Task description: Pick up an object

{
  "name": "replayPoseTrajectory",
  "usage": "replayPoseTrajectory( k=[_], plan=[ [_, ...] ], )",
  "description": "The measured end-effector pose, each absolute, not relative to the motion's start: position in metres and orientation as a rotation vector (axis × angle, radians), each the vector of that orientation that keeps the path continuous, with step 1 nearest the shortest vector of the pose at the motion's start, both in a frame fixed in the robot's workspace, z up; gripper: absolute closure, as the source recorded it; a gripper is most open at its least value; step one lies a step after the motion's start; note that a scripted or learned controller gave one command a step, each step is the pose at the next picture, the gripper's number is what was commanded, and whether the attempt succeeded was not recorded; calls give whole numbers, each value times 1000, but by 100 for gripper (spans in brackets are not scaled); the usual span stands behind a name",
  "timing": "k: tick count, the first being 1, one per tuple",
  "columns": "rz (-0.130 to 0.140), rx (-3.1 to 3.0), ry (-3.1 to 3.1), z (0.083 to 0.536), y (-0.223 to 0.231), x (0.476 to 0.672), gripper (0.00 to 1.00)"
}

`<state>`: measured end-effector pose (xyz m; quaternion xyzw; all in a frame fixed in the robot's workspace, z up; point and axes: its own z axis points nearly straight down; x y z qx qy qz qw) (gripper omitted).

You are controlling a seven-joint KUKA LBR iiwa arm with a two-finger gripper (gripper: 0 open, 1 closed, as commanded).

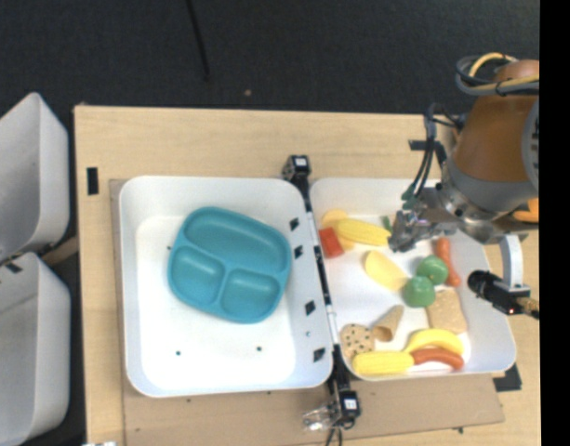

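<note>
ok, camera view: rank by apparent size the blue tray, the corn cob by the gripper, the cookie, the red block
1. blue tray, largest by far
2. corn cob
3. cookie
4. red block

Cookie and red block look close in size; that order is unsure.

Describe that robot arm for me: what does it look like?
The arm is a thick, rounded body, orange-brown above and grey below, with yellow and black cables looped on top. Thin dark cables run down to the gripper, a small dark metal piece.
</note>
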<state>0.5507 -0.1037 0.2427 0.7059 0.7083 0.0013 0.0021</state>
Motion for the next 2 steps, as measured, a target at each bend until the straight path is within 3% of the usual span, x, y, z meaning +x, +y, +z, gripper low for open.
replayPoseTrajectory(
  k=[2],
  plan=[
    [4, 2214, 2231, 242, 1, 514, 100]
  ],
)
